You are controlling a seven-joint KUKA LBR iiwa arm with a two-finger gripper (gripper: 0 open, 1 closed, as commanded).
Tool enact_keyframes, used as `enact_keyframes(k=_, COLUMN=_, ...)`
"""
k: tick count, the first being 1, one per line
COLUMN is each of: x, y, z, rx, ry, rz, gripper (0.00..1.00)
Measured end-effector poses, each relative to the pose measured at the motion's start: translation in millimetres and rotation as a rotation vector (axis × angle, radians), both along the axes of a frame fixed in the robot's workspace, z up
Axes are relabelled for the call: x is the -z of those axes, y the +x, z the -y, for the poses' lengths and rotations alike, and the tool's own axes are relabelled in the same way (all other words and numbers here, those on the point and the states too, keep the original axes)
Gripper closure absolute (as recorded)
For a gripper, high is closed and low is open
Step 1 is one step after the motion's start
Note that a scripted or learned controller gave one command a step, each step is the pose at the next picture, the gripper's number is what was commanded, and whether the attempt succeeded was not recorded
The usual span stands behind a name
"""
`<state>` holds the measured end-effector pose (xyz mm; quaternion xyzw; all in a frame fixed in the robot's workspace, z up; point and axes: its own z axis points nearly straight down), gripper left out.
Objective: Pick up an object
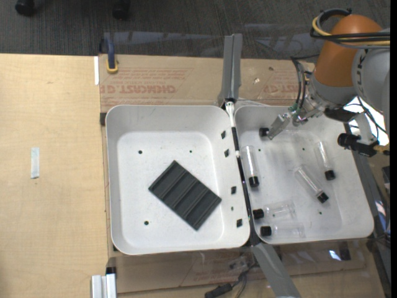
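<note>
Above the right bin [366,222], near its far wall, the gripper [296,115] appears to hold one clear black-capped tube [276,126] aslant; its grip is hard to confirm. Other tubes [311,184] lie below.

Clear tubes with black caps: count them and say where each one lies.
5 for sure, all in the right bin: one along its left wall, two mid-right, two near the front-left corner. A black cap by the gripper may mark a sixth.
</note>
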<state>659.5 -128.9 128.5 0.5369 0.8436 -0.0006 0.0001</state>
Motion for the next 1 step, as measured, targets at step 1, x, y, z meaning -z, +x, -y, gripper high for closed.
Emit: enact_keyframes(k=1, x=-2.0, y=-19.9, z=44.5, rx=-0.013, ry=0.000, rz=-0.001, gripper=0.00)
